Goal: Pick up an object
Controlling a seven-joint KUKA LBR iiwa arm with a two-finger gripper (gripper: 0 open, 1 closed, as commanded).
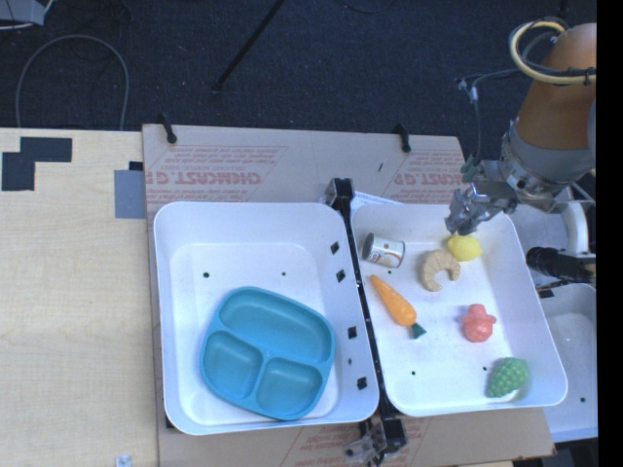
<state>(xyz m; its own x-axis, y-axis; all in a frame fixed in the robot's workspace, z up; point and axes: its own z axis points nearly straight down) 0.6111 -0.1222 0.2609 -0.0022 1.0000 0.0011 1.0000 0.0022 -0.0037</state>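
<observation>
A yellow lemon (464, 248) is seen near the far edge of the right bin (545, 377), just beside a croissant (439, 269). The gripper (463, 216) is placed just above the lemon; its state cannot be told. A carrot (394, 303) and a small can (384, 251) lie nearby.

- The arm (555, 115) at the upper right of the frame is cut off by the frame's right side; its base is out of view.
- The gripper (465, 214) is small and dark; whether it touches the yellow lemon (465, 248) just below it cannot be told.
- The small can (384, 251) carries a label too small to read.
- Clamp hardware (375, 443) at the bottom centre is blurred.
</observation>
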